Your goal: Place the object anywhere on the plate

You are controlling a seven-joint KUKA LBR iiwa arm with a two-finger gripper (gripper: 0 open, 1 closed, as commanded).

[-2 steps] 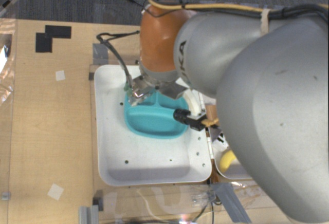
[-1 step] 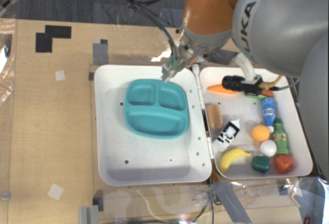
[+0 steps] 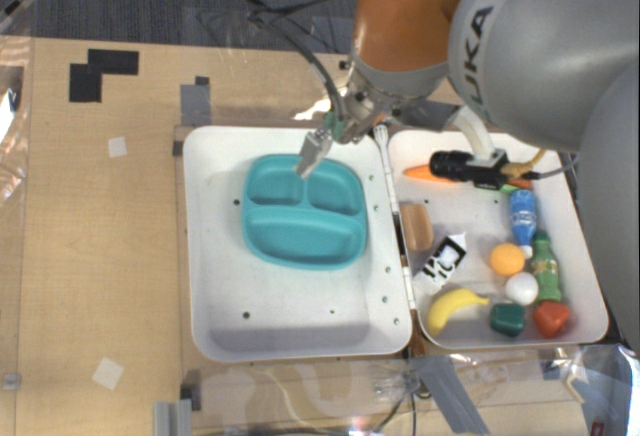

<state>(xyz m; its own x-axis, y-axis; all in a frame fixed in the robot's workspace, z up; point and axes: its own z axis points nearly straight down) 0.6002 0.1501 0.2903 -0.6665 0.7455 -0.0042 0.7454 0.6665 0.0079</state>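
A teal plate (image 3: 305,214) with three compartments lies in the left white bin (image 3: 230,304). My gripper (image 3: 311,157) reaches down from the orange-banded wrist to the plate's far rim, above the back left compartment. It is small and partly hidden by the wrist, and I cannot make out any object in it. The loose objects lie in the right bin (image 3: 590,309): an orange carrot (image 3: 422,174), a brown block (image 3: 415,224), a black-and-white piece (image 3: 444,258) and a yellow banana (image 3: 455,307).
The right bin also holds a blue bottle (image 3: 523,212), a green bottle (image 3: 545,266), an orange ball (image 3: 507,259), a white ball (image 3: 520,287), a green piece (image 3: 507,321) and a red piece (image 3: 550,317). The arm's bulk hangs over the bins' far side.
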